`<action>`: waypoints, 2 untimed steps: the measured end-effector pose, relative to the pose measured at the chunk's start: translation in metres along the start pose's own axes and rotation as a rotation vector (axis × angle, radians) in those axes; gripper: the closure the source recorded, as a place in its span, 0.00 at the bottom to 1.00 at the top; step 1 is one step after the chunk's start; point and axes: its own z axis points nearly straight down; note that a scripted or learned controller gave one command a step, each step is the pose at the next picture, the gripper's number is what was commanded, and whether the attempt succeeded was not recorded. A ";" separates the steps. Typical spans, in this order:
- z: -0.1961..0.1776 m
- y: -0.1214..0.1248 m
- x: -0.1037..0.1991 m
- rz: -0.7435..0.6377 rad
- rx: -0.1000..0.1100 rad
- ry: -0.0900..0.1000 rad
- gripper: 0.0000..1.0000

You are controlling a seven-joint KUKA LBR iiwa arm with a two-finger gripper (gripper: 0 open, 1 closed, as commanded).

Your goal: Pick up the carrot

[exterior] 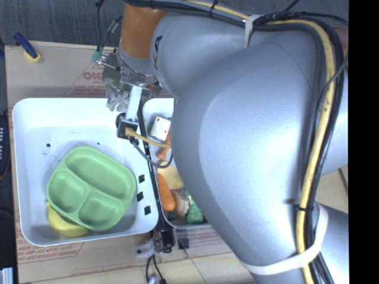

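Note:
The carrot (166, 195), orange and slim, lies in the right bin (155, 106) near its front left corner, among other small items. My gripper (122, 103) hangs over the back of the divide between the two bins, well behind the carrot. The grey arm covers most of the right bin.
In the left bin (35, 152) sits a green divided plate (92, 187) on top of a yellow object (61, 223). A white and orange box (160, 126), a pale item (172, 176) and a green item (195, 215) lie in the right bin. A blue and yellow tool (26, 47) lies beyond the bins.

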 end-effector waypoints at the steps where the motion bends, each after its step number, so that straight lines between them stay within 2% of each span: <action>1: -0.094 -0.019 0.012 0.109 -0.005 0.005 1.00; 2: -0.159 0.006 -0.038 -0.058 -0.006 0.001 1.00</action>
